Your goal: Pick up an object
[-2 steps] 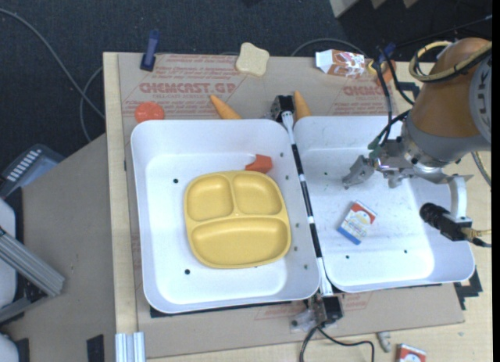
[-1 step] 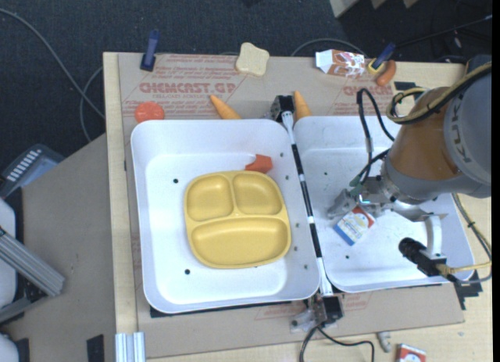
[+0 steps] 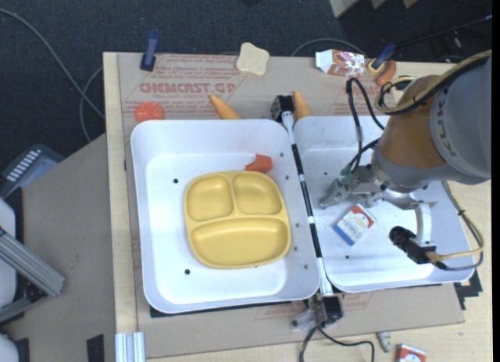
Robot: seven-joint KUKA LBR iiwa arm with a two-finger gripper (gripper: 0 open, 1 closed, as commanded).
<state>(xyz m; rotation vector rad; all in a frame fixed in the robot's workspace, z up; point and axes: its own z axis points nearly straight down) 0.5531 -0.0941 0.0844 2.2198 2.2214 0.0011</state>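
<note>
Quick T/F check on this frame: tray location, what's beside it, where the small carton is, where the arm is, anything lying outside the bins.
1. The yellow divided tray lies in the left bin. True.
2. An orange piece sits in the right bin. False: it lies in the left bin, by the tray's far edge.
3. A small blue, white and red carton lies on the floor of the right bin. True.
4. The gripper is over the left bin. False: it is over the right bin, close to the carton.
5. A tan bread-like piece lies inside the left bin. False: it lies on the board beyond the bins.
</note>
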